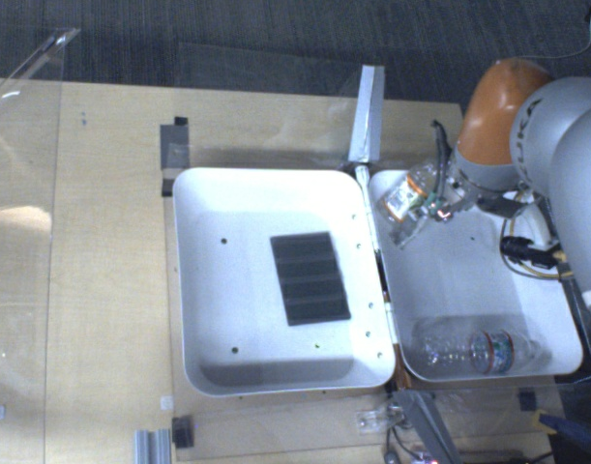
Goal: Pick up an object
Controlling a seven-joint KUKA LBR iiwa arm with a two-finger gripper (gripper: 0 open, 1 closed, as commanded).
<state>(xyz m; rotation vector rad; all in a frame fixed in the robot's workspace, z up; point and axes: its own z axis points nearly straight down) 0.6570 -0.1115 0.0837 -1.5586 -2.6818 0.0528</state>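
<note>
A black ribbed rectangular pad [310,277] lies flat in the middle of the left bin [208,356]. A clear plastic bottle [466,349] lies on its side along the near wall of the right bin [469,269]. My gripper [412,207] hangs over the far left corner of the right bin, close to the wall between the bins, well away from the bottle. The grey arm with its orange band [493,114] reaches in from the right.
A grey metal post [367,114] stands just behind the gap between the bins. Black cables [532,251] run along the right bin's right side. Wooden bench top [92,259] surrounds the bins, with clamps at the left bin's corners.
</note>
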